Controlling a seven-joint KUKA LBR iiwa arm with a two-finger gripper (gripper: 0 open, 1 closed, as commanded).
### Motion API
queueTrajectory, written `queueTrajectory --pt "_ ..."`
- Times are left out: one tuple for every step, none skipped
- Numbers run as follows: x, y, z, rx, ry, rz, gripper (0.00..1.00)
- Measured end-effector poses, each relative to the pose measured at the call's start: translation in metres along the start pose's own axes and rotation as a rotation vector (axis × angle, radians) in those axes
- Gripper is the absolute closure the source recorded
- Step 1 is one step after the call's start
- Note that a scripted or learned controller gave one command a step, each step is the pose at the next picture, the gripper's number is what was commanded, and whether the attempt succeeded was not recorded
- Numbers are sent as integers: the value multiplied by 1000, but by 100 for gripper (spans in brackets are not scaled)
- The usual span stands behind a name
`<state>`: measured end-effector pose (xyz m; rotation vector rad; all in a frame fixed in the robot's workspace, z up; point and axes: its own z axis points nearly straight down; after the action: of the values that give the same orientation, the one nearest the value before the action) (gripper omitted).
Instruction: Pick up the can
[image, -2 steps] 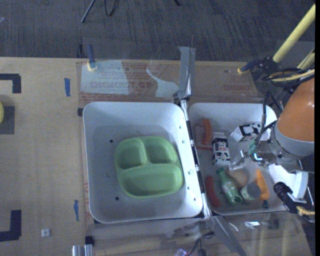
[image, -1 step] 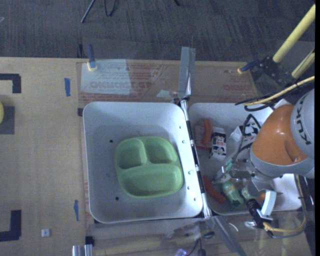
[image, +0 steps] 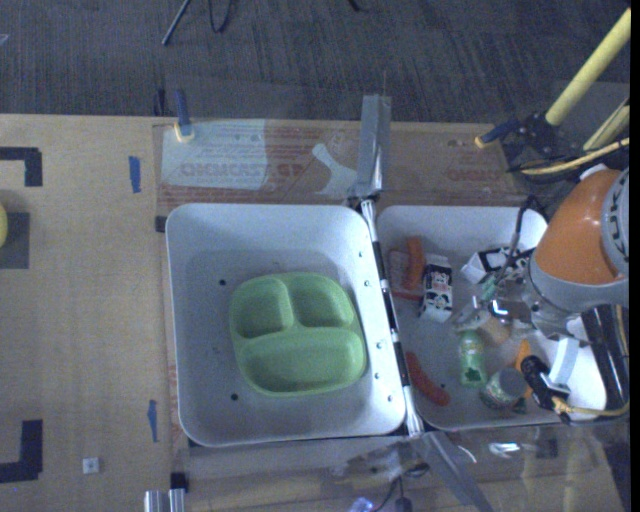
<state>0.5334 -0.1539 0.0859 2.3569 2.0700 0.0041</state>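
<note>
The can (image: 503, 388) is a small grey cylinder standing near the front edge of the right bin (image: 440, 222). My gripper (image: 492, 303) hangs over the middle of that bin, below the orange band of the arm (image: 575, 245). It is behind the can and clearly apart from it, with a green bottle (image: 471, 360) lying between the two. The gripper's metal parts blur into the clutter beneath it.
The right bin also holds a small black-and-white carton (image: 436, 288), an orange-brown packet (image: 404, 270), a red chili (image: 426, 381) and an orange piece (image: 523, 352). In the left bin (image: 190, 300) lies a green divided plate (image: 296, 333).
</note>
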Motion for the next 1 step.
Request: queueTrajectory --pt "0 0 0 0 0 0 0"
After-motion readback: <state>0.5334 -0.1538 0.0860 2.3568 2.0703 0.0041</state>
